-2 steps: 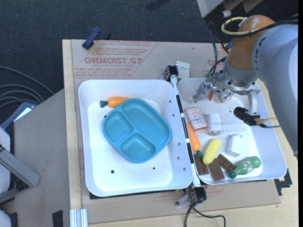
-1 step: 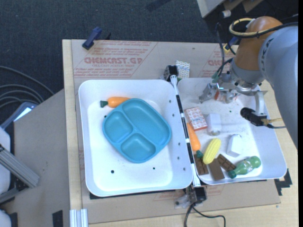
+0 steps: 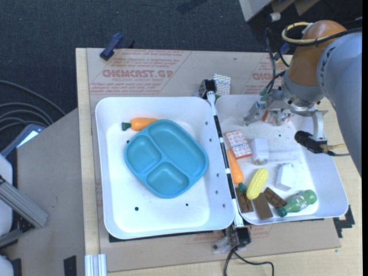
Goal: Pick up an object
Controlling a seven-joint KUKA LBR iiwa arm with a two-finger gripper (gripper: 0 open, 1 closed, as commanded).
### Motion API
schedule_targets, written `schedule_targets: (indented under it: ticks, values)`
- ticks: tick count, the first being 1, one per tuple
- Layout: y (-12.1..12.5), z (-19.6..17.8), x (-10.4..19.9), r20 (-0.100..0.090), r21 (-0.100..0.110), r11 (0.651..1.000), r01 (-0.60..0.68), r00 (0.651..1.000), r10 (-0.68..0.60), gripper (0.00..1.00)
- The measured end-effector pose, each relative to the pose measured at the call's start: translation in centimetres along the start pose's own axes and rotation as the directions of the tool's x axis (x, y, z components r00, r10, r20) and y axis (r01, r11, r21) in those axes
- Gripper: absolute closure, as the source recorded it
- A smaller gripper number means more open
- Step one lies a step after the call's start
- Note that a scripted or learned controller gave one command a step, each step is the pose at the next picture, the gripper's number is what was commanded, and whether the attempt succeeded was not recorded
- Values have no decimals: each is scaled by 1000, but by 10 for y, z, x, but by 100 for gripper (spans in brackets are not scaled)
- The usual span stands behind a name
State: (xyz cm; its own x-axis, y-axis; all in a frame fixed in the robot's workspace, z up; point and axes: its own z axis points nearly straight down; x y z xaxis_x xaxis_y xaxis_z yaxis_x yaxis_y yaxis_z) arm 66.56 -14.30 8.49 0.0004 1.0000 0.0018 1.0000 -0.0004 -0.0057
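The claw [image 3: 268, 115] hangs low over the far part of the right bin [image 3: 336, 177], close to that bin's far wall. It points down at the bare white floor there. From this slant, nothing can be made out in its grip, and it cannot be told whether it is open or shut. The grey arm [image 3: 339, 56], with its orange band [image 3: 307, 48], reaches in from the right edge of the view.

The things it could pick up lie nearer the camera in the same bin. Closest to the claw is a pink-and-white box [image 3: 237, 144], lying flat near the wall between the two bins. A small white block [image 3: 261, 150] sits just beside it. An orange carrot [image 3: 234, 167] lies along that wall, below the box. A yellow corn cob [image 3: 257, 181] lies tilted just beside the carrot's near end.

A second white piece [image 3: 284, 176] rests to the right of the corn. Along the near wall are two brown pieces [image 3: 263, 203], and a green bottle [image 3: 299, 200] lies on its side next to them. All of these are apart from the claw.

In the left bin [image 3: 112, 171], a blue divided plate [image 3: 165, 157] lies near the middle. Another carrot [image 3: 140, 123], with a green top, touches the plate's far edge.

Both bins rest on a brown printed sheet [image 3: 144, 71] that covers the tabletop [image 3: 63, 154]. A small blue clamp [image 3: 111, 46] sits at the sheet's far left corner.
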Motion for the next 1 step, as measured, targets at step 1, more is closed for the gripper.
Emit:
schedule_targets:
  ticks: [1]
  values:
    - [0, 0, 0, 0, 0, 1000, 1, 1000, -1, 0]
